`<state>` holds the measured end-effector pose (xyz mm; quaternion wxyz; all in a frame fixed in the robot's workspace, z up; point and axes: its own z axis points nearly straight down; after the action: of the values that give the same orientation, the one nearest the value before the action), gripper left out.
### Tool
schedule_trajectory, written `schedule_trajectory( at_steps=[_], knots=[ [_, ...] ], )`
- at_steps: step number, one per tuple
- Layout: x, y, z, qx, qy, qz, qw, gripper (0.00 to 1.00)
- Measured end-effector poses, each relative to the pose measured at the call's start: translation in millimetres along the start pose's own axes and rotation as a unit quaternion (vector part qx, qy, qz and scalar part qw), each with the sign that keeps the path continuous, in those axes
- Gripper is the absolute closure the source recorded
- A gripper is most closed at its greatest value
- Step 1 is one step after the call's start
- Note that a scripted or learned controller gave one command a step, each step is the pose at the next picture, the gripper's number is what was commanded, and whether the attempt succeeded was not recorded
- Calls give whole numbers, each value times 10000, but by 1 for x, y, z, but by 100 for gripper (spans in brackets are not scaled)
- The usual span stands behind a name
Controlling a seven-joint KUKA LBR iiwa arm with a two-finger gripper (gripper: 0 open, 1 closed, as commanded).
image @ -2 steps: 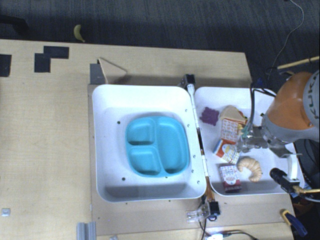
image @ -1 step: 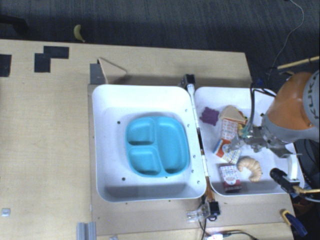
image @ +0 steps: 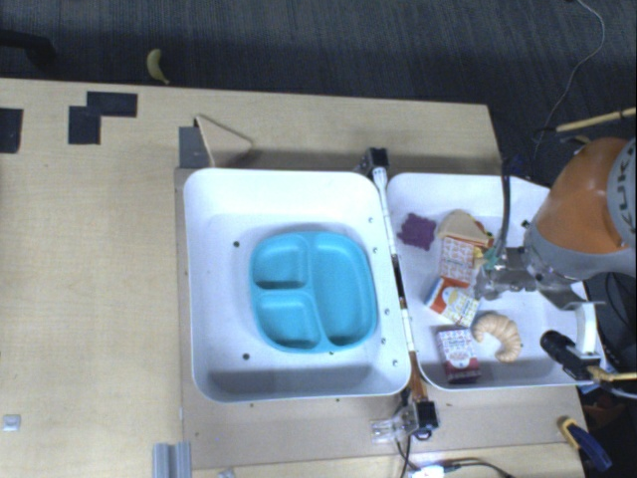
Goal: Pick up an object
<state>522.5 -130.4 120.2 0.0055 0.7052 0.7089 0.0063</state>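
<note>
Gripper (image: pixel 490 279), finger state impossible to tell, hangs at mid-right of the frame inside the right white bin (image: pixel 528 192), just above a beige plastic croissant (image: pixel 501 333), seemingly a likely pick target.

A single camera hangs above the worktop (image: pixel 90 297) and looks down at a slant, the dark carpeted floor (image: pixel 328 28) filling the top of the frame. It stands fairly far off — both white bins fit whole, the left bin (image: pixel 214 217) at centre and the right bin (image: pixel 532 192) toward the right edge. The worktop's far edge runs across the upper part of the frame. The arm (image: pixel 587 217) enters from the right edge — partly cropped there.
</note>
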Motion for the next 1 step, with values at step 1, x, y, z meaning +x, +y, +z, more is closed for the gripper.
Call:
schedule_trajectory(
  at_steps=[1],
  knots=[
    [0, 0, 0, 2, 0, -3, 10000, 0]
  ],
)
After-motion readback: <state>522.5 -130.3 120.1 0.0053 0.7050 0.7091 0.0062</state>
